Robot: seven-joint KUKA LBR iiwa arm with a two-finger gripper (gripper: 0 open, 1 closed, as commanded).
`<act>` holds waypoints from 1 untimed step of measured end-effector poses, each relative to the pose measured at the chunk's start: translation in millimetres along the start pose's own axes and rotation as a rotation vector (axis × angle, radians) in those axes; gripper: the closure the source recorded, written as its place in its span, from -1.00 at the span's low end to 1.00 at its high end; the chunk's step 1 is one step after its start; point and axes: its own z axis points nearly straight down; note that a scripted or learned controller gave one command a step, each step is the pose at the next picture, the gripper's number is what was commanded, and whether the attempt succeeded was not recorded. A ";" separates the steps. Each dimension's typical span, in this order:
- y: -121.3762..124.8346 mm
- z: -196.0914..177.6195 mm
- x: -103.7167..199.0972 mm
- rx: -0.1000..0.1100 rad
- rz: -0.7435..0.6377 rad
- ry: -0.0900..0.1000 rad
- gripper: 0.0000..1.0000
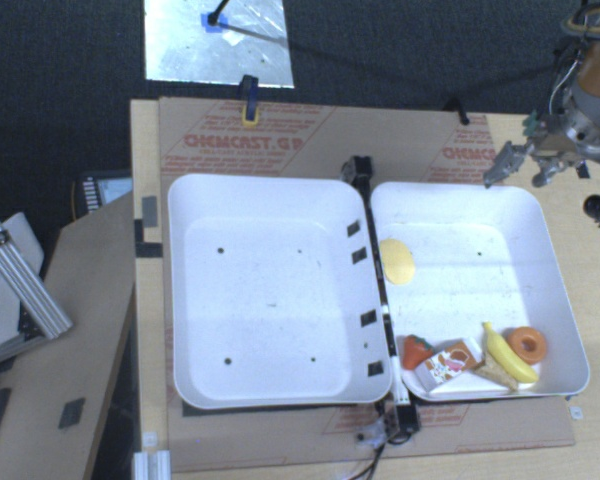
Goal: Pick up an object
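Down at the right bin's (540,268) near edge sit a red piece (416,351), a small packet (450,362), a banana (507,354) and an orange ring (527,344), a yellow disc (396,262) lies farther up by the divider, and beyond the far rim hovers the gripper (526,163), fingers spread apart, gripping nothing.
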 end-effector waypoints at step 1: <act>0.0 0.0 0.0 0.000 0.000 0.000 -1.00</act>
